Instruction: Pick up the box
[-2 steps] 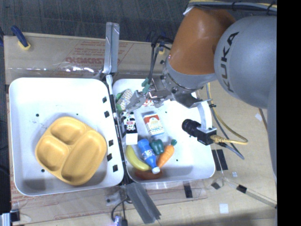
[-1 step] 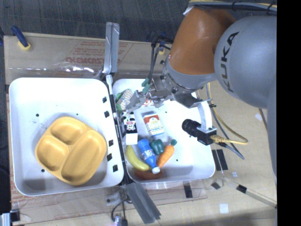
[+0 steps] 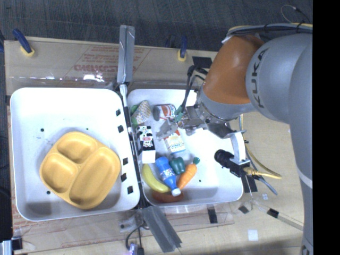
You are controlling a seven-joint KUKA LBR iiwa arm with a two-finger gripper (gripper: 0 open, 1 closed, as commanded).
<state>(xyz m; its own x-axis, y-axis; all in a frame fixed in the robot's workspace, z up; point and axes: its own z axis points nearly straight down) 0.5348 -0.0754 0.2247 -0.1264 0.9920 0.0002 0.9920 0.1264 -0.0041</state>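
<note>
A small white box with orange print [image 3: 175,143] lies in the middle of the right bin [image 3: 228,187]. My gripper [image 3: 178,125] hangs low over the bin, just beyond the box's far end, with its fingers apart and nothing between them. The grey arm with its orange band [image 3: 234,73] reaches in from the right and hides the bin's far right part. A second, black-and-white carton [image 3: 146,138] lies along the bin's left wall.
Around the box lie a can [image 3: 164,111], a green striped packet [image 3: 142,111], a blue bottle [image 3: 166,172], a banana [image 3: 151,178] and a carrot [image 3: 186,176]. A yellow divided tray [image 3: 79,169] lies in the left bin [image 3: 32,105].
</note>
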